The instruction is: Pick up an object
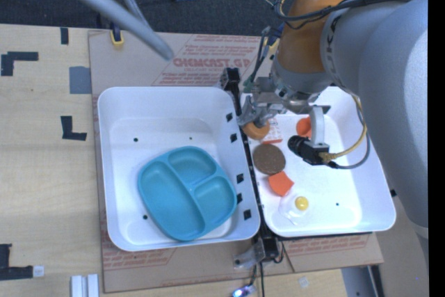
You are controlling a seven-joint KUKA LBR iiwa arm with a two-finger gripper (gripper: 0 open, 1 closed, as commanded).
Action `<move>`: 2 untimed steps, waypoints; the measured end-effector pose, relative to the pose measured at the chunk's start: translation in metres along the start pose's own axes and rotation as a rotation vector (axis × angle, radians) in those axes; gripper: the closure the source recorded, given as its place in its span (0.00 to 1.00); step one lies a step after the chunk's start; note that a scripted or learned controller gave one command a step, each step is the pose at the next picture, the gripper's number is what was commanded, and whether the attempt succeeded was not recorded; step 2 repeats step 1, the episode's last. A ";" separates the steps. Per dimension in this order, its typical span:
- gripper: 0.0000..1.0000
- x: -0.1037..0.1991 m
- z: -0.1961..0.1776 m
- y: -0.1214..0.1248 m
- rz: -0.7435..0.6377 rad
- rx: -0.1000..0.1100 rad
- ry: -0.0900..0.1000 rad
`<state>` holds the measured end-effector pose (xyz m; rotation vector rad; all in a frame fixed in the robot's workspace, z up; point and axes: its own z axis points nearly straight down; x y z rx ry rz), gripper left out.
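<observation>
The jaws, grip impossible to tell, hang at the left wall of the right bin [337, 184] over a tan-orange piece [259, 129]; toward its front edge lie a brown disc [269, 158], an orange block [281, 183] and a yellow ball [301, 203]; the left bin [115, 149] holds a blue divided plate [186, 191]

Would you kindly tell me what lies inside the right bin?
A brown disc, an orange block, a small yellow ball and an orange piece show; the arm covers the right bin's far part.
</observation>
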<state>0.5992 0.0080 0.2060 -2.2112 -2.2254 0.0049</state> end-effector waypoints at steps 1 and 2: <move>1.00 0.049 0.004 0.018 0.001 0.000 0.000; 1.00 0.049 0.004 0.018 0.001 0.000 0.000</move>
